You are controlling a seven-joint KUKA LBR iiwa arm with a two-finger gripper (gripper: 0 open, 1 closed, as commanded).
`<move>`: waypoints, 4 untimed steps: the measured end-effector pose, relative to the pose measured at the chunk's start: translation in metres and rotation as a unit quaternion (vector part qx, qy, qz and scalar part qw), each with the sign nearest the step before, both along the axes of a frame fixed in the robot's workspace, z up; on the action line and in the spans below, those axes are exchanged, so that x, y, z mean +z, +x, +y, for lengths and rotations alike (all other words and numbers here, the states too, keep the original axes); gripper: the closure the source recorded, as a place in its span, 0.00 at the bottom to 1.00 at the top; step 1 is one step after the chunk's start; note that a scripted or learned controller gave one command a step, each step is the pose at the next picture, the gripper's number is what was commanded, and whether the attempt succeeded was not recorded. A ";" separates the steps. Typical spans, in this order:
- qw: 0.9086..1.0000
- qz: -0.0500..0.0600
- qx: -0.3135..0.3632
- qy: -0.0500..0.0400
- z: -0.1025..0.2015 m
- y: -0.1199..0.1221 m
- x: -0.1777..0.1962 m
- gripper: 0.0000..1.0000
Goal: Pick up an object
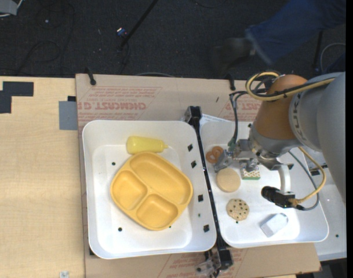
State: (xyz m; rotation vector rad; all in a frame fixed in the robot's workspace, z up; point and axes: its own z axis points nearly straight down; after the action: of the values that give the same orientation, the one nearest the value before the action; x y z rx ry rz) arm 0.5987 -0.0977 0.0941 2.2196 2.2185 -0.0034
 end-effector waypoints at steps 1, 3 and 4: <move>1.000 -0.001 -0.002 0.001 0.000 0.001 0.013 1.00; 1.000 -0.001 0.000 0.002 0.000 0.002 0.108 1.00; 1.000 0.003 0.002 0.003 0.046 -0.020 0.105 1.00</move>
State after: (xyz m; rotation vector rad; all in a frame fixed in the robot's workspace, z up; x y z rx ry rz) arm 0.5783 -0.0521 0.1990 2.2217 2.2286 -0.0037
